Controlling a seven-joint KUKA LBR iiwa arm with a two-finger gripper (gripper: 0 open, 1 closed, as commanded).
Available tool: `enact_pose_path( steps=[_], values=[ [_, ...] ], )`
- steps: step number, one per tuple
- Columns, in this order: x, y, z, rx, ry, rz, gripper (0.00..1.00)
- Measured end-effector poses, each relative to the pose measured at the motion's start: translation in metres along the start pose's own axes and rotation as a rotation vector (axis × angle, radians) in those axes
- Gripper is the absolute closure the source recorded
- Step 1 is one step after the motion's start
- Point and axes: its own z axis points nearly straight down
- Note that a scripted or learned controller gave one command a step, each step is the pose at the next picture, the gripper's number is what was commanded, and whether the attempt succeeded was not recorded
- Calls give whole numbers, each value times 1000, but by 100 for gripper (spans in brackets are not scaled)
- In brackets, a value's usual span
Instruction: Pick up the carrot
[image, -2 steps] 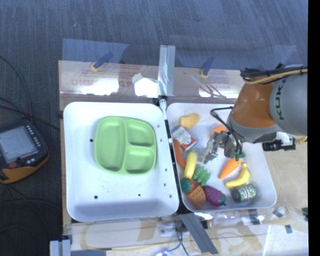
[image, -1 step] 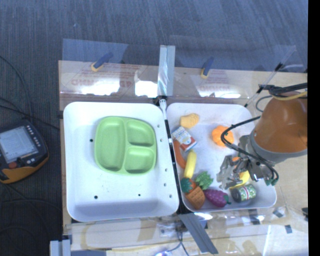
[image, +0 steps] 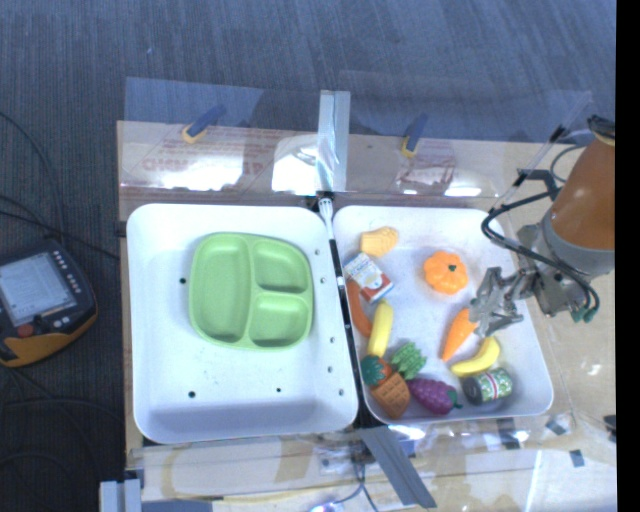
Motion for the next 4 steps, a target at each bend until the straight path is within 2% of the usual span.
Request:
enact_pose_path(
  steps=[1,2,3,4],
  values=[
    [0,1,1,-3,3,-2,0],
    [-20,3,103,2,-11,-35,0],
    [-22,4,92,2,-14,-34,100],
    [9,31,102,6,-16,216,100]
  ],
)
